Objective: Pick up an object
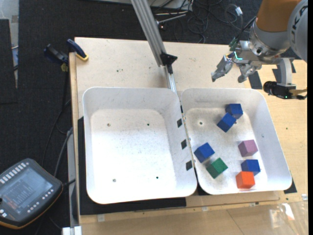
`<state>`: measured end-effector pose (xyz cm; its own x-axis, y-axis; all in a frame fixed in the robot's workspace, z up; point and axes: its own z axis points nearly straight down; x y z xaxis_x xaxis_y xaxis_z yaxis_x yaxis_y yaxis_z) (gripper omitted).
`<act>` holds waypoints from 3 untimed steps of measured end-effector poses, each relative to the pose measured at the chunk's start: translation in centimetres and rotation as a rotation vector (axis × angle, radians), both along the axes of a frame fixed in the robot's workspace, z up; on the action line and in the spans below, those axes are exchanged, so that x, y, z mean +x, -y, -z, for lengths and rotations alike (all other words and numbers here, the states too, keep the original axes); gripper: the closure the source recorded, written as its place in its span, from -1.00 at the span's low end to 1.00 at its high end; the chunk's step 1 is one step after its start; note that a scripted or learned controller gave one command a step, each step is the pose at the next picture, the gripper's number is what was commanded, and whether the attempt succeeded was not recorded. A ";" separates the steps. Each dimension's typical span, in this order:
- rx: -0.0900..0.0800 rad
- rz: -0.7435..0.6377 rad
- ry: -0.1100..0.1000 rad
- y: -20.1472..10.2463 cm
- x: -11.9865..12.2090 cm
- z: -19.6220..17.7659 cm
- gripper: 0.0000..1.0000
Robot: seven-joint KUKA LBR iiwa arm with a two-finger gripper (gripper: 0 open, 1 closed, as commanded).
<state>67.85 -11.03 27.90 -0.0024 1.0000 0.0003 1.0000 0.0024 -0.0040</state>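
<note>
Fingers (234, 71) spread apart, above right bin (274, 131) holding seven blocks.

Grey arm (293, 18), orange band, green-lit wrist.

arm (286, 13) cut off – top-right

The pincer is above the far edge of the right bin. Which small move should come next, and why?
Probably bring the pincer toward the near side and down over the two touching blue cubes in the right bin. It hangs open and holds nothing, beyond the bin's far rim, and those cubes lie closest to it. All six blocks lie in that bin.
</note>
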 end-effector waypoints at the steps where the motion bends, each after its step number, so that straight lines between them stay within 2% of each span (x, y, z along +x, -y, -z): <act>1: -0.001 -0.001 0.004 0.0 0.1 -0.3 -1.00; 3: -0.001 0.002 0.000 -0.4 0.0 8.6 -1.00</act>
<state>67.85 -10.60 19.30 0.0000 1.0000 -0.0006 1.0000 0.0000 -0.0041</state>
